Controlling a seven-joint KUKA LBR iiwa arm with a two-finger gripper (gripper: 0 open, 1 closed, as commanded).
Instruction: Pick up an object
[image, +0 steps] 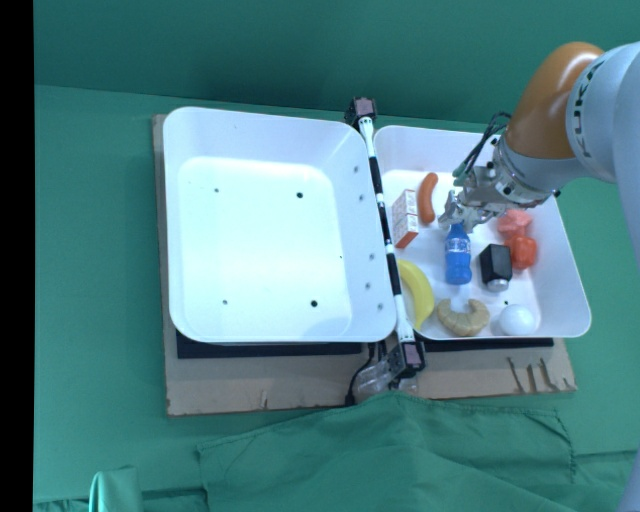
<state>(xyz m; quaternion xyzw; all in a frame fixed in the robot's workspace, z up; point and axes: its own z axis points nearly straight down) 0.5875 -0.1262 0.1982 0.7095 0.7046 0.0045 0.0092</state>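
1. Presently the claw (458, 212) hangs low over the right bin (560, 270), at the end of the arm (590, 90) that reaches in from the right. Whether it is released or clenched I cannot tell; its tips are too small and cluttered to read, and nothing is plainly caught in it.
2. Nearest candidate for the pick: the blue bottle (457, 256), lying just below the claw in the view, its cap end seemingly touching or just beside the tips. Its long axis runs roughly up-and-down in the picture, cap towards the claw.
3. Other pieces in the same bin: a sausage (428, 197) just left of the claw, an orange carton (405, 217) beside it, a banana (418, 291) along the left wall, a croissant (463, 318) and a white ball (517, 320) at the near edge, a black block (495, 265) right of the bottle, a red toy (519, 238) beyond that.
4. Left bin (200, 140) sits beside it on the desk (100, 200).
5. Judgement: the move turns on the bottle lying directly under and slightly towards the near edge from the claw; a short drop along the bottle's neck looks likeliest. Crowding from block and sausage could spoil the closing.
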